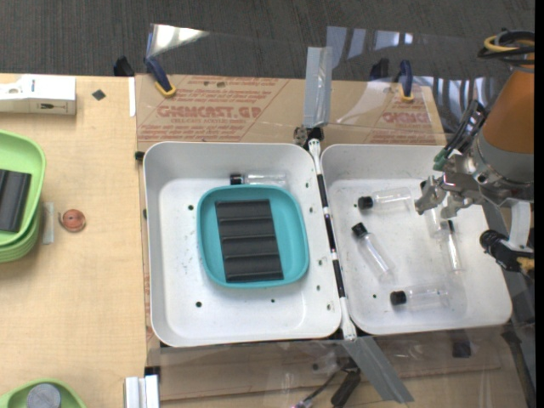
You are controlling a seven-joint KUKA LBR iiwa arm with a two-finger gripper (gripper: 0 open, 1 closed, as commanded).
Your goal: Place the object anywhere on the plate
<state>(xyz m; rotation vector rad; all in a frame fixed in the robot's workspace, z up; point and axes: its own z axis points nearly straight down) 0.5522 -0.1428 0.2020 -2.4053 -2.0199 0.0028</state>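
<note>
The teal square plastic plate (pixel 253 236) is sitting in the left white bin (pixel 170 253). Clear black-capped vials (pixel 371 249) are lying right of centre. The end effector (pixel 442 195) is hovering at right; grip unreadable, likely descending to pick.

Teal plate (pixel 252 236) sits mid-frame in the left bin (pixel 170 253) — gripper (pixel 438 195) hovers at right over the right bin (pixel 476 313), clear capped vials (pixel 371 247) scattered below.
</note>
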